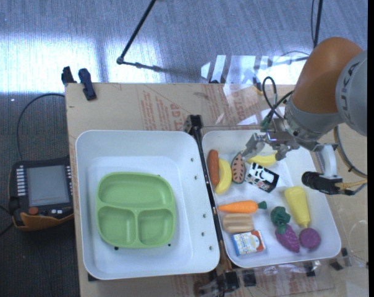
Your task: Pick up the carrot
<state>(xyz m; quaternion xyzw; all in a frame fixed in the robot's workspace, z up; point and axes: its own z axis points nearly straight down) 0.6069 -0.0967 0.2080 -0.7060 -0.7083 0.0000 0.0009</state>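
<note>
Two fingers can be made out on the gripper, which hangs over the far part of the right bin; they are spread apart, and nothing is seen between them. Just beside the fingertips, on the side toward the bin's middle, a yellow banana-like piece is seen, and a watermelon slice is found just below and to the left of the gripper. A black-and-white carton lies just below the gripper, nearer the camera.

The carrot is found further toward the camera from the gripper, well apart from it and a little to its left in the view, with the carton and the watermelon slice lying between. Its long axis is laid nearly level across the view, roughly crosswise to the bin's long side. The green top is turned toward the arm's side of the view, and the orange body runs toward the left bin. A tan bread roll is seen touching or just beside the carrot on its near side.

Left of the gripper, a sausage and a yellow banana lie side by side by the bin wall. Further left still, a green divided plate is held in the left bin.
</note>
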